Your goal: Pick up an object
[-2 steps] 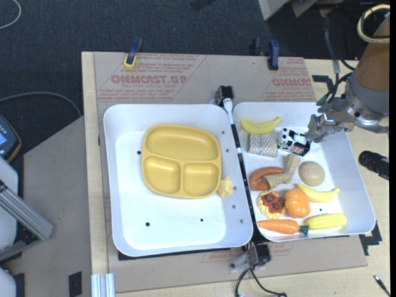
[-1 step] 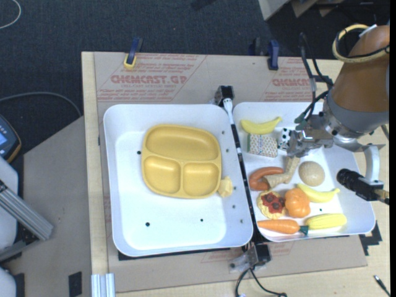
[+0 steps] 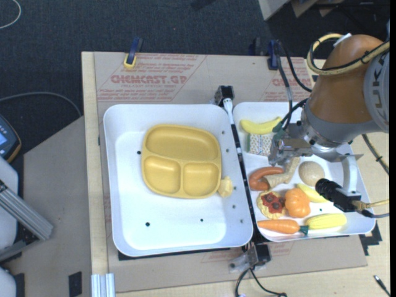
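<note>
The right bin [image 3: 247, 113] holds several toy foods: a banana [image 3: 260, 126], a speckled packet [image 3: 260, 143], a red sausage [image 3: 265, 173], a pizza slice [image 3: 271, 203], an orange pepper [image 3: 297, 202], a carrot [image 3: 279, 226], a corn cob [image 3: 327, 221] and a pale egg-like ball [image 3: 311, 171]. My gripper [image 3: 284, 161] hangs low over the middle of this bin, just above the sausage's right end and left of the pale ball. The wrist hides what lies directly under it.
The left bin [image 3: 124, 190] holds a yellow divided plate [image 3: 181, 161], with a small pale yellow piece [image 3: 225, 187] by its right edge. A raised rim [image 3: 238, 166] separates the two bins. The arm's orange band [image 3: 346, 79] looms over the right bin's far side.
</note>
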You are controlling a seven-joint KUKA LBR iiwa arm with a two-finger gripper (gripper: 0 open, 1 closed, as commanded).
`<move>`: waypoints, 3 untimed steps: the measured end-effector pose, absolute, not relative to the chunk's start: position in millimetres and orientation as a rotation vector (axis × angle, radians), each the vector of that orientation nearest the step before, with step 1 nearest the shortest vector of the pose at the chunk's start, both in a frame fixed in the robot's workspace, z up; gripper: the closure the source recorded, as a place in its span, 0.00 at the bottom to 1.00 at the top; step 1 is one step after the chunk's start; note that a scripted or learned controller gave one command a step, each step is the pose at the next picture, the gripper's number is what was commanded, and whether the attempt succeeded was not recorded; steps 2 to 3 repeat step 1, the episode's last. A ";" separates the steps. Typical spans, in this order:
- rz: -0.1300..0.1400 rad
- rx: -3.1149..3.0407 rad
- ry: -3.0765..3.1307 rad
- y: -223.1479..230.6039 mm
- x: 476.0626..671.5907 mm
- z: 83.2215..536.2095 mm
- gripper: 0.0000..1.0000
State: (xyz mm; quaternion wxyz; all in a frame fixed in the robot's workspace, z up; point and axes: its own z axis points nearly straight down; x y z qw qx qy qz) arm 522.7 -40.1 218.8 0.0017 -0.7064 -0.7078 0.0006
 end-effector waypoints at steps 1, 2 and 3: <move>0.002 -2.221 -2.218 -40.3 518.5 216.4 1.00; 0.002 -2.221 -2.218 -40.3 518.5 216.4 1.00; 0.002 -2.221 -2.218 -40.3 518.5 216.4 1.00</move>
